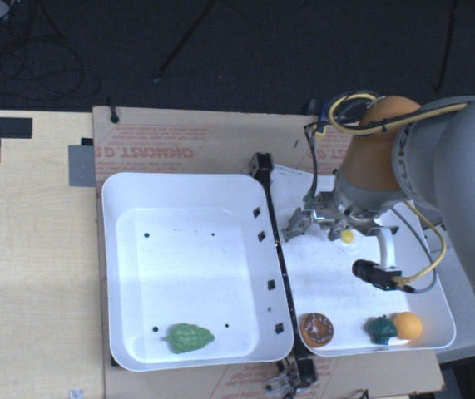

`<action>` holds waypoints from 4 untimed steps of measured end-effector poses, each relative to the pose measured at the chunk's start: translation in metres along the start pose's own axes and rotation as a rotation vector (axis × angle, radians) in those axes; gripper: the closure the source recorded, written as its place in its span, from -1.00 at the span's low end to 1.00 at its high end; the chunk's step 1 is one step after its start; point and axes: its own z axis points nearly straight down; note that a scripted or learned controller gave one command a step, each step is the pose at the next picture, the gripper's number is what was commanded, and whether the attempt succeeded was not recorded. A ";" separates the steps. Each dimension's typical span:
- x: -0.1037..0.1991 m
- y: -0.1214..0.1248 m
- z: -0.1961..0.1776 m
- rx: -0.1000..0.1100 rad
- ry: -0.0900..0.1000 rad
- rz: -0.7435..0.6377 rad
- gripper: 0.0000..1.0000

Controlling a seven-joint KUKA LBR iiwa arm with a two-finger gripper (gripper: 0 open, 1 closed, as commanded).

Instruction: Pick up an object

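At the far left, the light wooden surface (29, 248) carries a few dark rectangular marks and, toward the bins, a small grey square. A sheet of brown cardboard (187, 140) lies under both bins; red printed lettering runs across it, upside down from this view and too faint to read with certainty.

The left bin (121, 214) is shallow and white. In it, near the near wall, lies one bumpy green object (189, 337), well apart from everything else. A black divider strip (274, 248) runs between the two bins.

The right bin (437, 339) holds three small things along its near edge: a round brown doughnut-like piece (316, 329) just right of the divider, then a dark teal lump (380, 330) touching an orange ball (408, 326) on its right.

Above the right bin's far half hangs the grey arm with its orange band (383, 152), yellow and black cables looping around it. The claw (337, 223) sits low over the bin's far part; whether it is wide or narrow cannot be told, and nothing can be seen between its tips.
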 end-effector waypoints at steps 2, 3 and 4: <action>-0.127 -0.013 -0.024 0.005 -0.008 0.015 -1.00; -0.132 0.011 0.021 -0.003 -0.003 0.005 -1.00; -0.133 0.012 0.005 -0.009 -0.006 0.004 1.00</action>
